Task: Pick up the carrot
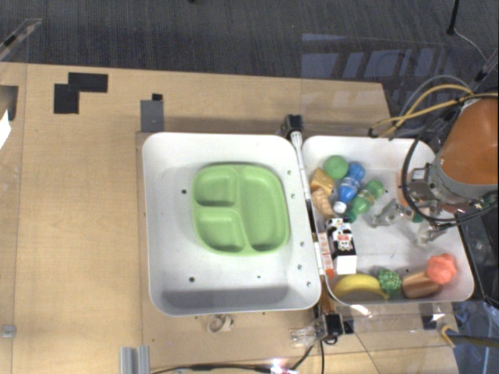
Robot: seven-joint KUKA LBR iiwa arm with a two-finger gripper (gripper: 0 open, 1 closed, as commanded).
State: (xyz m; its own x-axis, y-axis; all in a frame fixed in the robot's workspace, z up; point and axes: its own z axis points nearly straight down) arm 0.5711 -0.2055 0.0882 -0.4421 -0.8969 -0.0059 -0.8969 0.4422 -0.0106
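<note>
1. Left bin (pixel 160 209): holds one green divided plate (pixel 238 208) with three compartments, set near the middle of the bin floor. Nothing lies in the compartments.
2. Right bin (pixel 460 249): holds a cluster of small items along its left wall and its near edge.
3. Upper left of the right bin: a green ball (pixel 336 166), a blue bottle (pixel 348 183) lying tilted, a green bottle (pixel 365 197) just beside it, and a tan pastry-like item (pixel 321 189) against the wall.
4. Left wall, lower: a small black-and-white carton (pixel 341 238).
5. Near edge: a banana (pixel 359 286), touching a piece of broccoli (pixel 389 280), then a brown sausage-like item (pixel 421 286).
6. Carrot (pixel 442 269): orange, in the near right corner of the right bin, touching the brown item.
7. Gripper (pixel 401 218): over the middle of the right bin, apart from the carrot. Fingers stand apart; nothing is between them.
</note>
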